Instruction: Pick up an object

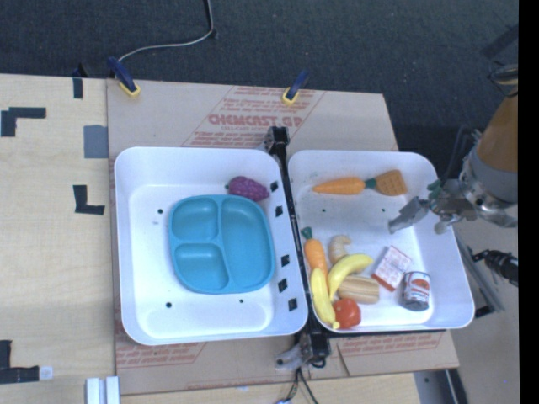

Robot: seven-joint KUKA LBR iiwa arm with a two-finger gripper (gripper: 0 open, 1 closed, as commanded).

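Note:
My gripper [423, 219] hangs over the right edge of the right bin [368, 163], fingers spread open with nothing between them. Below it lie a red-and-white box [391, 268] and a small can [414, 290]. A long carrot [340, 187] and a brown piece [390, 182] rest at the bin's far side, to the gripper's left. Near the bin's front left are a small carrot [314, 253], a pale knobbly piece [338, 245], two bananas [348, 268], a bun [360, 289] and a tomato [346, 313].
The left bin [135, 251] holds a blue divided plate [222, 243] and a purple bunch of grapes [248, 188] by its far right corner. A black divider [286, 217] runs between the bins. The right bin's middle floor [370, 221] is bare.

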